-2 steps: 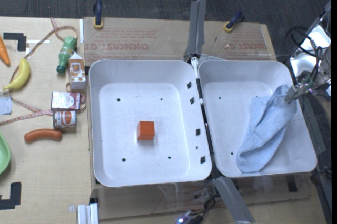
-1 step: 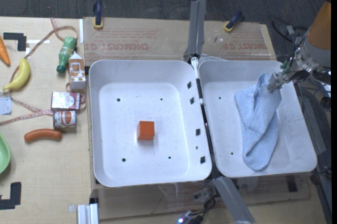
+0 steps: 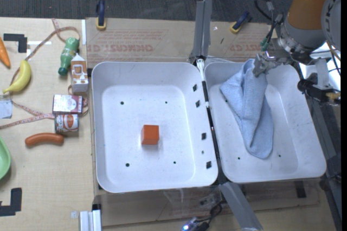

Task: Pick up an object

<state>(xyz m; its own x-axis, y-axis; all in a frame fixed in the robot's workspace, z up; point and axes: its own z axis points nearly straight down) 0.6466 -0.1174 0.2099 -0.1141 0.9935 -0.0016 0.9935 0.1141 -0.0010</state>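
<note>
A light blue cloth [image 3: 252,108] hangs stretched in the right bin [image 3: 303,165], its top corner pinched up near the bin's far edge. My gripper [image 3: 262,66] is shut on that top corner, holding the cloth lifted while its lower end drapes on the bin floor. An orange-red block [image 3: 150,134] sits alone on the floor of the left bin [image 3: 108,116], well away from the gripper.
Left of the bins lie toy foods: a banana [image 3: 19,78], a carrot [image 3: 4,53], a green bottle [image 3: 68,55], small cartons and a can [image 3: 68,123], a sausage [image 3: 44,140]. A metal divider [image 3: 202,29] stands between the bins. Clamps [image 3: 100,13] sit at the back.
</note>
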